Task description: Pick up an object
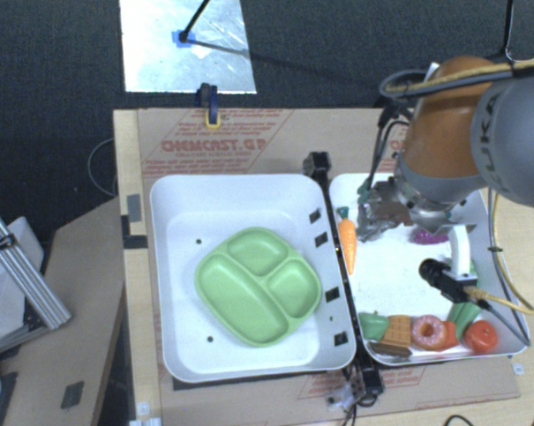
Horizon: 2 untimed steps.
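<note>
gripper (371, 223) hangs low over the upper left of the right bin (389, 277), just beside the carrot (347, 239). can't tell if it's spread or pressed together, since the arm's bulk blocks that part from this angle. nothing is visibly pinched and no obj looks lifted.

likely target, imo: the carrot, as it's closest to the gripper. it lies lengthwise along the bin's left wall, touching or nearly touching the divider btw the two bins. a purple thing (430, 237) sits on the gripper's other side, partly under the arm. the rest is well apart along the bottom edge: green piece (373, 323), waffle (397, 332), donut (429, 331), tomato (481, 334). left bin (176, 256) holds a green plate (257, 285).

risks:
- carrot hugs the wall, so prob no room on the wall side. a grab could hit the rim or shove the carrot instead of clamping it.
- it's round & tapered, so an off-centre pinch may squirt it out or let it roll.
- gripper looks offset to the right of the carrot. going straight down from here prob lands on bare floor.
- going too deep = scraping the bin floor.
- purple thing is near enough to get nudged by the wrist.
</note>
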Each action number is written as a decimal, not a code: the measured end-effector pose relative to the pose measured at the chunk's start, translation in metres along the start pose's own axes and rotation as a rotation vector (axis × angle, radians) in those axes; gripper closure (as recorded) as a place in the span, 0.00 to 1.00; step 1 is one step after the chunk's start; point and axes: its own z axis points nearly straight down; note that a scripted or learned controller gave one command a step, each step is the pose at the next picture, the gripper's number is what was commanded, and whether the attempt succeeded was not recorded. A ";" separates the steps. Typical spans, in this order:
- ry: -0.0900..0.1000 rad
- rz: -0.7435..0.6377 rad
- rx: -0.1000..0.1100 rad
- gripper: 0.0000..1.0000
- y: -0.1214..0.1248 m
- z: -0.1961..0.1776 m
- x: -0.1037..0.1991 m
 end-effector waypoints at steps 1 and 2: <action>0.000 0.001 0.001 1.00 -0.008 0.013 0.054; -0.002 0.004 0.001 1.00 -0.013 0.014 0.066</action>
